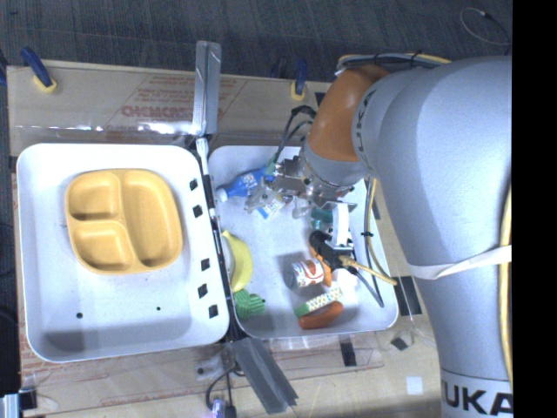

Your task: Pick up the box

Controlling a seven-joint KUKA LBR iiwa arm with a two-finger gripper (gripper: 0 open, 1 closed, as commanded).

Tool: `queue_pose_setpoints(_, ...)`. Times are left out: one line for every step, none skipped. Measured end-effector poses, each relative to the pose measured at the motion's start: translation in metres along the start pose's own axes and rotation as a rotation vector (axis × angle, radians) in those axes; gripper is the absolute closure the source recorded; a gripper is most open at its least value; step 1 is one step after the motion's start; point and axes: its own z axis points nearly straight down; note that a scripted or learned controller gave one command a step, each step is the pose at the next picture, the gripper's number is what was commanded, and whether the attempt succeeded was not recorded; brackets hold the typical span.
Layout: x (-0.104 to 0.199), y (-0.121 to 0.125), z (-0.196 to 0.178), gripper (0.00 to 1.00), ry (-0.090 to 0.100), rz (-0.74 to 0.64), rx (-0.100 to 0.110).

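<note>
Low at the back of the right shallow white bin, the claw hangs beside a blue plastic bottle; whether it is spread or pressed together, I cannot tell. The box, which I judge to be the small red-and-white carton near the front wall, lies well apart. The approach is the step in hand, and the claw must next travel there.

Large dark letters reading "UKA" are showing on the grey arm, low on its base at the bottom right corner of the view. Only these three letters are coming through clearly there. Red printed lettering is running in a few lines across the brown board that is lying under the bins, just behind the left bin's far rim. It is sitting upside down to the camera and is too blurred to read. A small can lying in the right bin is carrying a colourful label, its wording too small to make out.
</note>
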Motion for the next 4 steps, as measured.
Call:
queue_pose_setpoints(0.0, 0.0, -0.01, 1.0, 0.001, -0.002, 0.001)
queue_pose_setpoints(0.017, 0.02, 0.012, 1.0, 0.0, 0.146, -0.017)
queue_pose_setpoints(0.042, -0.019, -0.11, 1.0, 0.0, 0.381, -0.006)
queue_pose_setpoints(0.042, -0.019, -0.11, 0.0, 0.0, 0.381, -0.005)
